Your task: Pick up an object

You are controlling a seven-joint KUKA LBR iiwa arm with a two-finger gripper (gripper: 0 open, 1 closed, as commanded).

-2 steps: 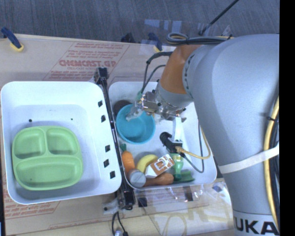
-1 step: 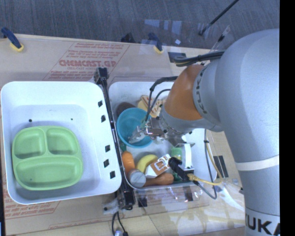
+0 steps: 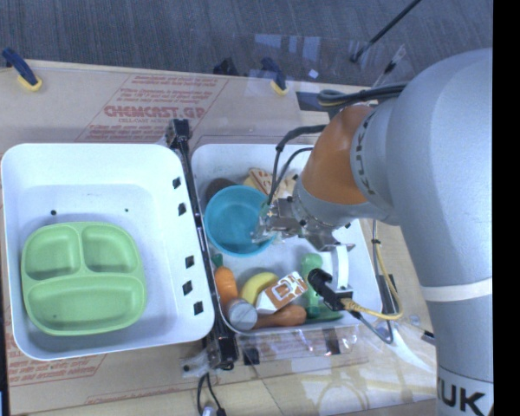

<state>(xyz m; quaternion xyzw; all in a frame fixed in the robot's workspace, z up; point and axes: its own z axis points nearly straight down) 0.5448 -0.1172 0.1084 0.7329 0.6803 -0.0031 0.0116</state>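
The right bin (image 3: 364, 293) holds a blue bowl (image 3: 232, 219) at its left side. Near its front lie a carrot (image 3: 225, 282), a banana (image 3: 257, 284), an orange-and-white packet (image 3: 285, 290), a grey round lid (image 3: 243, 316) and a green item (image 3: 312, 269). A tan object (image 3: 260, 180) peeks out behind the bowl. My gripper (image 3: 273, 224) is down in the right bin at the bowl's right rim, with the grey arm and its orange band above it. The wrist hides the bin's middle.
In the left bin (image 3: 87, 180) a green divided plate (image 3: 82, 276) lies at the front left. A black divider with clips (image 3: 191, 232) separates the two bins. Cables run along the right bin's right wall (image 3: 377, 267). Cardboard lies under both bins.
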